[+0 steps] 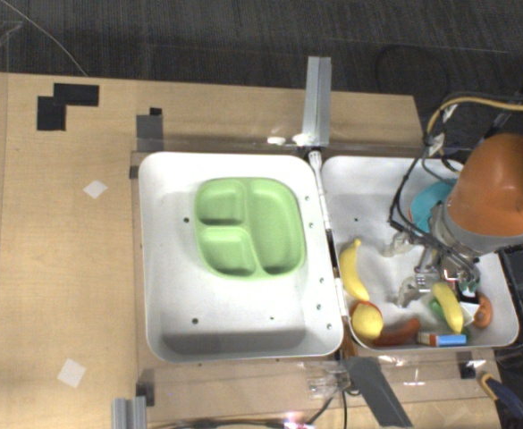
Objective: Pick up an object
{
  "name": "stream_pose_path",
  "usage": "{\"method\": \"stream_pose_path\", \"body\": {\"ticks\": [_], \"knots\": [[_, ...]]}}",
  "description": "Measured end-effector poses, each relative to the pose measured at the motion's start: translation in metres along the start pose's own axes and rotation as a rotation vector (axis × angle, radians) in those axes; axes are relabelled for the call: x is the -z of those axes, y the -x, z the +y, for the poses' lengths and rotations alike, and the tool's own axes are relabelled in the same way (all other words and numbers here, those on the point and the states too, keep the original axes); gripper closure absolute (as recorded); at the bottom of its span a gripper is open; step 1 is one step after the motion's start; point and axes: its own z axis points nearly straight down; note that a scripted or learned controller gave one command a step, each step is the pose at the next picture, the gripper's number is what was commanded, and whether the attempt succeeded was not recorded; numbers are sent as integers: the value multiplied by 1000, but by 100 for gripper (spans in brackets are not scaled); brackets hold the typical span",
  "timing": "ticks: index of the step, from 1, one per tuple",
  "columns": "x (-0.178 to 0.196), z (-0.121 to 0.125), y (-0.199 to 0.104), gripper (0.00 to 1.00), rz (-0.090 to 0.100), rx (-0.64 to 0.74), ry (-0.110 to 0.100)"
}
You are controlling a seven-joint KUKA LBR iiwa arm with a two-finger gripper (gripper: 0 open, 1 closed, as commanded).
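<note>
Gripper (419, 286) beside crowded toy fruit (354, 273)

Tray (248, 226) in left bin (167, 266)

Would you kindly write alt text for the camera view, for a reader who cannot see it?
A grey robot arm with an orange band lowers its gripper into the right white bin, among toy food including a banana, an apple and a sausage. The left white bin holds a green divided tray.
</note>
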Motion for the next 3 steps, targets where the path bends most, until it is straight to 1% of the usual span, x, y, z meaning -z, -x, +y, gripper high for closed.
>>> {"method": "stream_pose_path", "body": {"ticks": [1, 2, 3], "knots": [[1, 14, -40, 0, -3, -23, -1], [2, 48, -40, 0, -5, 32, -2], [0, -55, -11, 0, 2, -68, -2]]}}
